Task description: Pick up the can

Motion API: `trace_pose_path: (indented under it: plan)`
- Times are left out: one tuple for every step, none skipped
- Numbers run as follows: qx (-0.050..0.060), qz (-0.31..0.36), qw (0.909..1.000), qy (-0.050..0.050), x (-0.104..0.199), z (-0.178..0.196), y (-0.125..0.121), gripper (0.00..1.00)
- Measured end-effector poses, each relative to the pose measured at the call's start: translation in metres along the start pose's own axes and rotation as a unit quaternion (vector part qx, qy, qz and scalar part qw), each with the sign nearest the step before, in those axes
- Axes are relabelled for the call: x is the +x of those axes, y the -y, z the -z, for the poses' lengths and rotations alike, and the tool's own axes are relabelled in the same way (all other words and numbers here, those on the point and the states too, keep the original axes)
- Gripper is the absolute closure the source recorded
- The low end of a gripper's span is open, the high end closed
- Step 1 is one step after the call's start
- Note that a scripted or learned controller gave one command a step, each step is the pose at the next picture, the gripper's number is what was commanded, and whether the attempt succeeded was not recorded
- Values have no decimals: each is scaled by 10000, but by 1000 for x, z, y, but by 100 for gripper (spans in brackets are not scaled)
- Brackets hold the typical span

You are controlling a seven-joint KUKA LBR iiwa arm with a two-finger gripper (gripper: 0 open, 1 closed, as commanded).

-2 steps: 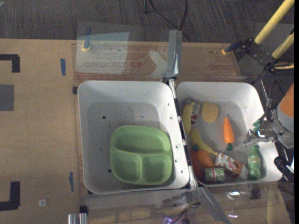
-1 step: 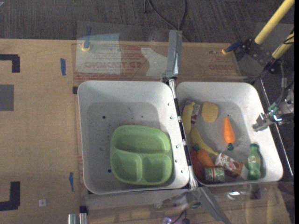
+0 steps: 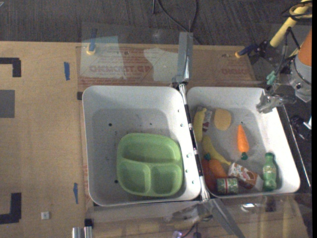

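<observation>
The can (image 3: 227, 185), small with a red and green label, lies on its side near the front edge of the right bin (image 3: 285, 148). It touches an orange toy (image 3: 216, 169) on its left and a red and white packet (image 3: 243, 174) behind it. My gripper (image 3: 267, 103) hangs over the bin's far right corner, well away from the can, with the orange-banded arm (image 3: 304, 58) reaching in from the right. Nothing is seen in the gripper.
The right bin also holds two bananas (image 3: 199, 125), a tan round piece (image 3: 223, 119), a carrot (image 3: 242, 140) and a green bottle (image 3: 269, 171). A green divided plate (image 3: 148, 165) lies in the left bin (image 3: 99, 133). A metal divider (image 3: 184, 58) runs between the bins.
</observation>
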State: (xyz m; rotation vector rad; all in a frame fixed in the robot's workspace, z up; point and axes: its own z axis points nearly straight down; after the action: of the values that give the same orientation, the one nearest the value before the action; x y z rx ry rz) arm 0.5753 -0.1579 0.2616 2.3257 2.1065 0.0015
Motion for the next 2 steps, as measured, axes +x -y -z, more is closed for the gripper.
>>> trace_pose_path:
  plan:
    - [-2, 312, 9995, 5, 0, 3, -12, 100]
    - [24, -345, 9994, -9, 61, -2, -14, 100]
